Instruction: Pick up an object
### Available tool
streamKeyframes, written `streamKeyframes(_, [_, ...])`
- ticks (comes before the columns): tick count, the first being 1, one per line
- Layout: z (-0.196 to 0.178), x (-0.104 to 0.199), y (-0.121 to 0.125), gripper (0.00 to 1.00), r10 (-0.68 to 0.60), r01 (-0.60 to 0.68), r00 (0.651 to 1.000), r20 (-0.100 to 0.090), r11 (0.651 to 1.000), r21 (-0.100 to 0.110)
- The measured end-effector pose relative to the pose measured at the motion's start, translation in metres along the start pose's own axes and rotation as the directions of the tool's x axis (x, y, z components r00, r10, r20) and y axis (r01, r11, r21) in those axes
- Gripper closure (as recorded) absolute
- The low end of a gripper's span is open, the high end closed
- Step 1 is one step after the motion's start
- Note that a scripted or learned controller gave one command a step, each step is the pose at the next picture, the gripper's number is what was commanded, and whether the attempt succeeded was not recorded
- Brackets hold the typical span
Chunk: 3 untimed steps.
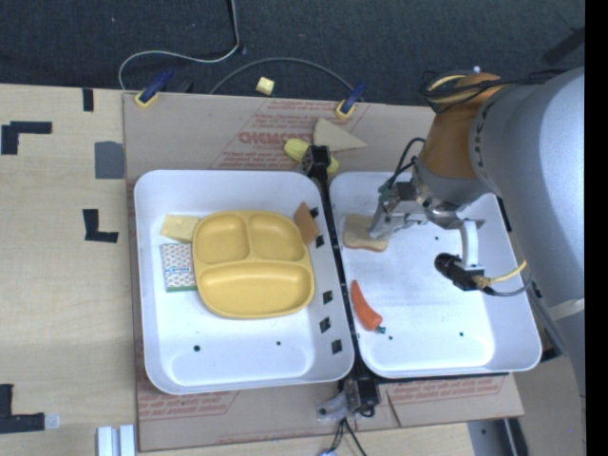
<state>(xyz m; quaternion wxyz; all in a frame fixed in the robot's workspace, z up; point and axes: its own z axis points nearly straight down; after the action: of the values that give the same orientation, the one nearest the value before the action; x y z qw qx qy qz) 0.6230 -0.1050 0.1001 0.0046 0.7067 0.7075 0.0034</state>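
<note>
My feed, one overhead view: arm (pixel 513 150) is in from the right, orange band above the wrist, reaching down into the right bin (pixel 475 345). Gripper (pixel 383 224) sits at that bin's upper left, right over a tan block (pixel 364 237) (bread slice lookalike) that lies near the divider between the bins. Gripper looks to be touching the block's right end, but I can't tell from this angle whether the fingers are spread or closed, or whether the block is between them. Block appears to rest on the bin floor.

Also in the right bin: an orange carrot-shaped piece (pixel 366 307) with a green tip, lying below the block, close to the left wall, well clear of the gripper.

Left bin (pixel 237 364) has a yellow divided tray (pixel 253 263) in the middle, a pale yellow flat piece (pixel 179 227) and a small patterned card (pixel 177 266) just beside its left edge, and a brown piece (pixel 307 221) at its upper right.
</note>
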Motion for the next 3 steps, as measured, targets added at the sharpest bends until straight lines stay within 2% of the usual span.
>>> streamKeyframes(1, [0.005, 0.003, -0.03, 1.0, 0.001, -0.001, 1.0, 0.005, 1.0, -0.02])
streamKeyframes(2, [0.01, 0.003, -0.033, 0.0, 0.002, -0.002, 1.0, 0.002, 1.0, -0.004])
streamKeyframes(3, [0.012, 0.01, 0.016, 0.0, -0.001, 0.001, 1.0, 0.001, 1.0, 0.003])
